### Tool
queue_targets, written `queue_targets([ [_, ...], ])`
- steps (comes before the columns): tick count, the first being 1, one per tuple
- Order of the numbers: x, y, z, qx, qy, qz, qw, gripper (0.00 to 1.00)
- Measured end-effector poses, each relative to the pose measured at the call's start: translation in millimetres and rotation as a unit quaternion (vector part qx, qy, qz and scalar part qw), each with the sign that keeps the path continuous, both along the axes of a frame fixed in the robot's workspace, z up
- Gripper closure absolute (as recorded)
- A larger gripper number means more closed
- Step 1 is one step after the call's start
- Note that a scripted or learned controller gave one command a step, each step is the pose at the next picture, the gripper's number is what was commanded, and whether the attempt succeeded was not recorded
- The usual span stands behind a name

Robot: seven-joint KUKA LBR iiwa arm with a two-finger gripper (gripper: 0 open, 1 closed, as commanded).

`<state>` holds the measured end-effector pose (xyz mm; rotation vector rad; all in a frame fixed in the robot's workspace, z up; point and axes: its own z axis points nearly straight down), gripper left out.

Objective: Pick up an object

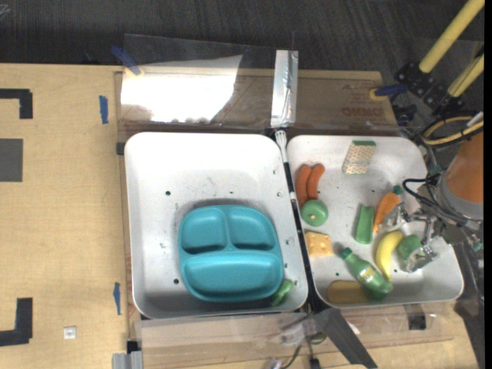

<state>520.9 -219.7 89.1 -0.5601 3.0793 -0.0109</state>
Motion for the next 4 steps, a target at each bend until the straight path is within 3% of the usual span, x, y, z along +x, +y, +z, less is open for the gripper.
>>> queue_targets([
  [1,5,6,13,0.0032,-0.007,0.002,1.0000,1.00],
  [2,20,46,92,0.0036,0.001,-0.148,0.9890,1.00],
  [3,-36,70,5,0.0041,0.002,-0.155,0.9879,1.00],
  [4,46,41,0,0.0057,0.000,-0.389,0.9214,1.00],
])
